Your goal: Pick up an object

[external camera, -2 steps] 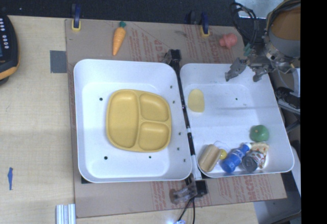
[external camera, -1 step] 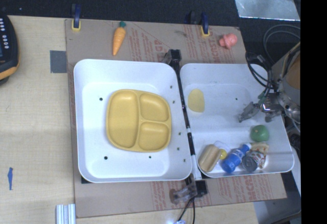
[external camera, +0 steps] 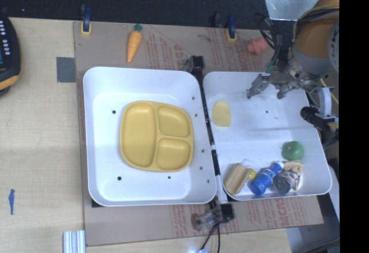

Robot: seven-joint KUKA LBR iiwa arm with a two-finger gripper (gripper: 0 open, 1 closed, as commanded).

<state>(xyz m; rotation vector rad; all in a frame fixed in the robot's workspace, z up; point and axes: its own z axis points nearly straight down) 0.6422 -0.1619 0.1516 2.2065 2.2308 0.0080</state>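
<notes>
Nearest the lens, along the front wall of the right bin (external camera: 323,191): a tan cylinder (external camera: 235,178), a blue bottle (external camera: 264,180), a can (external camera: 282,184) and a printed packet (external camera: 293,174), lettering too small to read. Just behind these, a green ball (external camera: 293,150). Near the same bin's left wall, a pale yellow piece (external camera: 221,113). Above its far half, end effector (external camera: 270,88) spread open, gripping nothing. Left of that bin, a yellow divided plate (external camera: 156,135) in the left bin (external camera: 98,131). Beyond, on the counter (external camera: 40,131), a toy carrot (external camera: 134,44).

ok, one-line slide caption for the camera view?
KUKA arm's open hand above the right bin, nothing held; yellow divided tray in the left bin.
</notes>
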